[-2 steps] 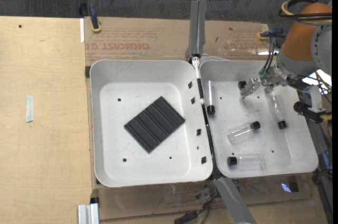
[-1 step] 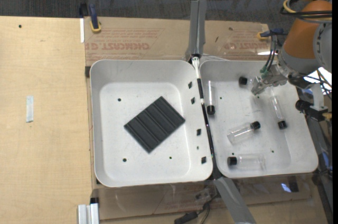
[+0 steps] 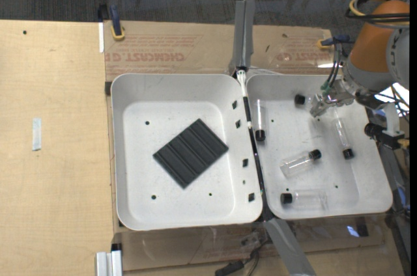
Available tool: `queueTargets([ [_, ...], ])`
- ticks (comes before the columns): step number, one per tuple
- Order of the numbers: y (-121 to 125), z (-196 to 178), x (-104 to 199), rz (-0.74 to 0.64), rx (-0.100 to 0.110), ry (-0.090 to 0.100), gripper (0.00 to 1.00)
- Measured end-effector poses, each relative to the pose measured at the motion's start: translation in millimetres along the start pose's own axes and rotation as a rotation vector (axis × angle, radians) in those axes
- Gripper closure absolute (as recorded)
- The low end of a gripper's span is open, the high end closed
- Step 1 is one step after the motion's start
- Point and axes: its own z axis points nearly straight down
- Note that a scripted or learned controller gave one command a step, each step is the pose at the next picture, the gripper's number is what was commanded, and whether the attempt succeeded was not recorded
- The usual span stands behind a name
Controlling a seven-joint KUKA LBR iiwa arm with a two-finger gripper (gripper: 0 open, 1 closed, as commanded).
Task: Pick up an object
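The right bin (image 3: 371, 203) holds several clear plastic tubes with black caps. One tube (image 3: 258, 118) lies along the left wall, one (image 3: 298, 164) near the middle, one (image 3: 309, 200) at the front and one (image 3: 341, 133) toward the right. A black cap (image 3: 300, 99) sits at the back, just left of the gripper. My gripper (image 3: 322, 105) hangs low over the back of the right bin, under the orange band (image 3: 371, 47). In the left bin (image 3: 120, 138) a dark ribbed rectangular pad (image 3: 191, 152) lies flat, turned at a slant.
A metal divider (image 3: 244, 40) runs between the bins at the back. Cardboard (image 3: 163, 50) lies behind the bins and a wooden bench top (image 3: 52, 138) spreads to the left. Cables and fittings (image 3: 384, 128) crowd the right bin's right edge.
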Motion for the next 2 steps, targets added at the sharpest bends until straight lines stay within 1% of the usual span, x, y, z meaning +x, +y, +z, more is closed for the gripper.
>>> queueTargets([
  [1,13,-59,-45,-0.023,-0.001,0.001,0.00],
  [2,17,-143,-46,-0.053,-0.001,0.001,0.00],
])
